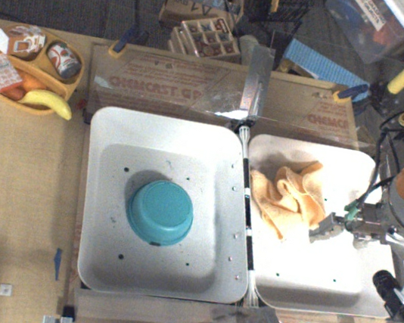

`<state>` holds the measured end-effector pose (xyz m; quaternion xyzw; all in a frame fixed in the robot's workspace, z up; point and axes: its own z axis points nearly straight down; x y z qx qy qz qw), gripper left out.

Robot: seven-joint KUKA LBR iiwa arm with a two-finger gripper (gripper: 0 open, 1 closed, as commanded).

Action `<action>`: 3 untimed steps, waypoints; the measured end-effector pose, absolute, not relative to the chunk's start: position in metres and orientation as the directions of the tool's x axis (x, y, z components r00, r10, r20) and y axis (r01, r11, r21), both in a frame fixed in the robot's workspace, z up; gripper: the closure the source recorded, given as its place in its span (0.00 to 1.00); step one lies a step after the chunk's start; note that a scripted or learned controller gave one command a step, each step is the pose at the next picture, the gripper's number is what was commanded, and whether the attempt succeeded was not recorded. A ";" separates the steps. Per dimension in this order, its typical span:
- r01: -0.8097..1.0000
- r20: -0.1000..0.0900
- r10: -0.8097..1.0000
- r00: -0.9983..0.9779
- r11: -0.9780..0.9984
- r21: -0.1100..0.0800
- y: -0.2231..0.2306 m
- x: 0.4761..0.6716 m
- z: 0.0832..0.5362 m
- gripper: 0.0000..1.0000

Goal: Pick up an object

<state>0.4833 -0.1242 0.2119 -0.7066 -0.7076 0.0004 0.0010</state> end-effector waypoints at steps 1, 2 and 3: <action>0.999 -0.001 0.999 -0.046 0.046 0.002 -0.139 0.564 0.103 0.00; 0.999 -0.002 0.999 -0.036 0.036 0.005 -0.143 0.563 0.113 1.00; 0.909 -0.003 0.909 -0.416 0.416 0.003 -0.129 0.592 0.172 1.00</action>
